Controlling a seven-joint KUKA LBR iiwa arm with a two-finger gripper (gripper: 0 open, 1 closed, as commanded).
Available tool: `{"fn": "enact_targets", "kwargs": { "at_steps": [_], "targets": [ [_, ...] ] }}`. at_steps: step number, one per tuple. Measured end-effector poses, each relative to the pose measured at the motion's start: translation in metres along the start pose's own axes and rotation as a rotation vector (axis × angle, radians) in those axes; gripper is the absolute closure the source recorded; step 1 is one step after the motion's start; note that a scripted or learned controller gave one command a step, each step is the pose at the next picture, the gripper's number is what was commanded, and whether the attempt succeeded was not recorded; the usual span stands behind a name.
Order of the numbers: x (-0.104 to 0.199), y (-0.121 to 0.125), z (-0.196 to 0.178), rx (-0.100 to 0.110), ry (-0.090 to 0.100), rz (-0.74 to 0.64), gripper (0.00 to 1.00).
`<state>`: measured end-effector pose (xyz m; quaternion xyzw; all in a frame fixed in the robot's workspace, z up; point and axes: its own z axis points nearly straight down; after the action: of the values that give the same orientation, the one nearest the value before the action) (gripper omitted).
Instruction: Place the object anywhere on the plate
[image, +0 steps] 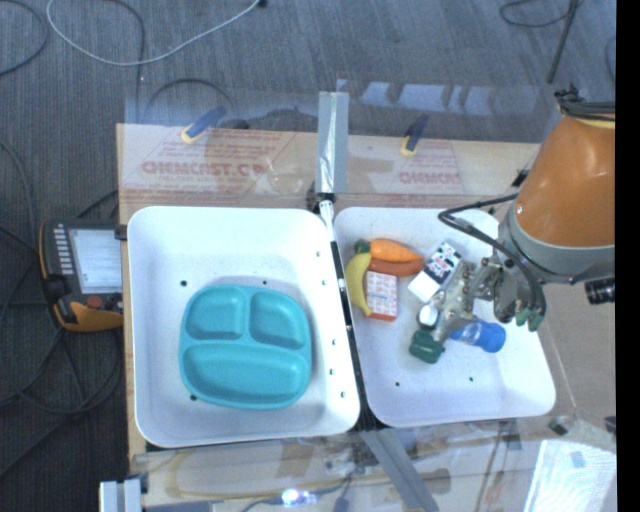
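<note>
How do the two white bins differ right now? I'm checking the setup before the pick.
The left bin holds one thing, a teal divided plate; the right bin holds several small items, among them a carrot, a banana and a blue bottle. The gripper hangs over the right bin, not the left. Both are shallow, white and sit side by side.

Arm (575, 190) cut off by the right edge, gripper (450, 310) fingers too blurred to read, label on the small carton (381, 294) illegible, blue bottle (478, 335) partly covered by the gripper.
</note>
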<state>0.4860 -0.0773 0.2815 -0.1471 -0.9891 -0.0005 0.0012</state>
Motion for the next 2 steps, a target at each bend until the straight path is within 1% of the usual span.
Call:
{"fn": "enact_targets", "kwargs": {
  "at_steps": [1, 2],
  "targets": [
    [-0.001, 0.014, 0.005, 0.002, 0.002, 0.274, 1.0],
    [-0.008, 0.005, -0.102, 0.004, -0.002, 0.422, 1.0]
  ]
}}
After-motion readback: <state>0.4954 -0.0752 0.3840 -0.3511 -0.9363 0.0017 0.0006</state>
